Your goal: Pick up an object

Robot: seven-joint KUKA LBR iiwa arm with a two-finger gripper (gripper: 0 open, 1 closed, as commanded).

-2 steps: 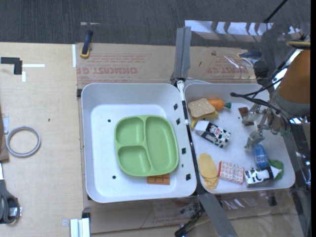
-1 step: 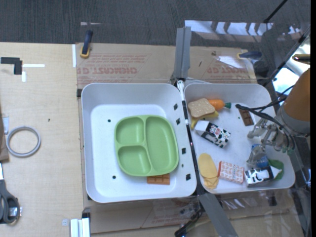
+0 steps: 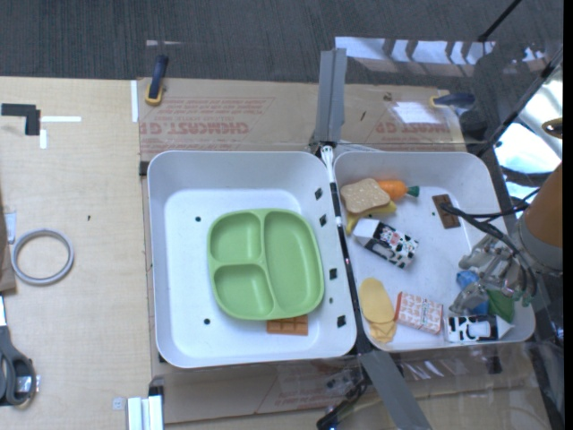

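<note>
Reaching into the right bin, the end effector blurs together with clutter; its grip state is unclear.

Pale wooden bench below dark carpeted floor.

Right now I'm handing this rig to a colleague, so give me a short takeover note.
Gripper: low at the right bin's right edge, over a blue item; grip cannot be judged.
Right bin: bread slice, carrot, cow-print carton, yellow piece, red patterned packet.
Left bin: green divided plate over a waffle.
Done: nothing visibly lifted.
Left: pick up one object.
</note>
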